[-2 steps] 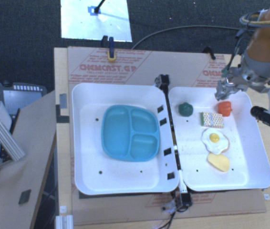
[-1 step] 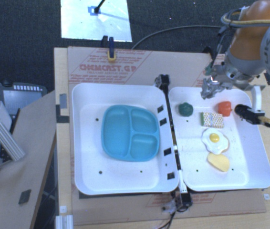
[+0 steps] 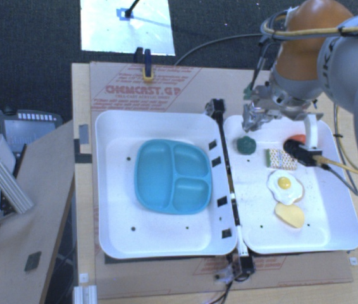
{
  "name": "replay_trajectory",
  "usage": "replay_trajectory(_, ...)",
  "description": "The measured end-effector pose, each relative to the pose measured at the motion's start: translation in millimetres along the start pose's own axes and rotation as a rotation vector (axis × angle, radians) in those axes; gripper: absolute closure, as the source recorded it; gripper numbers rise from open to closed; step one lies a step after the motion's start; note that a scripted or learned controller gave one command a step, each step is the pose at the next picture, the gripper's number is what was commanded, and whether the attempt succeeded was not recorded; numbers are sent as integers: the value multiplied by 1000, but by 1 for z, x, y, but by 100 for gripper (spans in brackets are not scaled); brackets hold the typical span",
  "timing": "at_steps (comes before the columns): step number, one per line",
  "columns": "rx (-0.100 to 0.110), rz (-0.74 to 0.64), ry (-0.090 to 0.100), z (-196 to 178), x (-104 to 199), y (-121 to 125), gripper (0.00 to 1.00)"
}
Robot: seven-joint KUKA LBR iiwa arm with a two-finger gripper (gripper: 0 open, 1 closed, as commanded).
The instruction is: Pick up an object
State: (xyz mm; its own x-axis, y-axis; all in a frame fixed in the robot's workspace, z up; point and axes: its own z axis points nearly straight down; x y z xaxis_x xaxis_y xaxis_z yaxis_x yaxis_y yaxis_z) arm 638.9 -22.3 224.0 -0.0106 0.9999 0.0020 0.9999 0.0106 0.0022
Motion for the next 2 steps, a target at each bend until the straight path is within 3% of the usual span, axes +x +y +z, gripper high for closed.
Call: replay_trajectory(2, 2, 1, 0, 16, 101, -23, 100)
